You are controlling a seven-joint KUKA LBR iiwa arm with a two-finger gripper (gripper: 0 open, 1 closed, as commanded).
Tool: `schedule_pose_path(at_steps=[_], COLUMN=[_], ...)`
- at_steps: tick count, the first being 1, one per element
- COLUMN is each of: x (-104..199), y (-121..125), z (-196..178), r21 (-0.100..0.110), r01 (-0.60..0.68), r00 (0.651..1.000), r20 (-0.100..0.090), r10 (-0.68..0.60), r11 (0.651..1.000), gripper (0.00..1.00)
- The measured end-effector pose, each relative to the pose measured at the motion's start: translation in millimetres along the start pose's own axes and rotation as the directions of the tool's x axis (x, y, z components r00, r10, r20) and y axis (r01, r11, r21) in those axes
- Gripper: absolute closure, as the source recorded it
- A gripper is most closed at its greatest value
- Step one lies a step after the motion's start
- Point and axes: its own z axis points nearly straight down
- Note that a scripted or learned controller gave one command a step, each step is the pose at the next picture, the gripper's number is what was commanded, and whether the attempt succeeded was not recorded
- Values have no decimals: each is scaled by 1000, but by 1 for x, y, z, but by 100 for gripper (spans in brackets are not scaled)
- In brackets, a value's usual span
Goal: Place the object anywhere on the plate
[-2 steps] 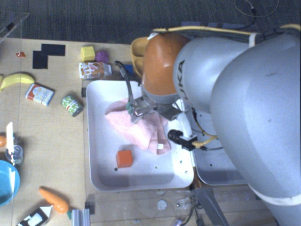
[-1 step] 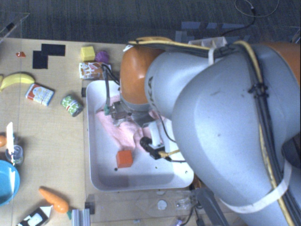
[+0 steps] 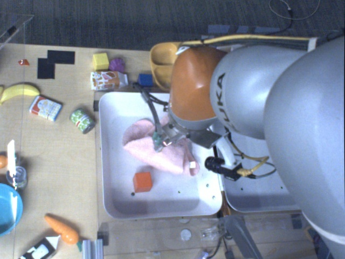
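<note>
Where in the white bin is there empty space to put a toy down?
In the left bin, bare floor lies along the left wall, left of the pink cloth and orange block, and right of the block. The middle is crowded by cloth and gripper.

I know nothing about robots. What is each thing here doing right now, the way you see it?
pincer: down in the left bin, at the pink cloth.
pink cloth: crumpled, lying in the left bin.
orange block: resting on the bin floor, apart from the cloth.
left bin: holds the cloth and the block.
banana: lying on the bench.
carrot: lying on the bench.
green can: tipped on its side.
</note>
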Motion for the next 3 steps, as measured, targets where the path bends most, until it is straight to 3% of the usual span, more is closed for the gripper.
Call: schedule_pose_path(at_steps=[1, 2, 3], x=[-47, -124, -44], y=[-96, -91, -36], z=[-8, -9, -90], r21=[4, 2, 0], r01=[-270, -216, -338], r00=[963, 976, 941], r20=[0, 1, 1], r10=[270, 216, 338], r11=[963, 976, 941], gripper=[100, 100, 100])
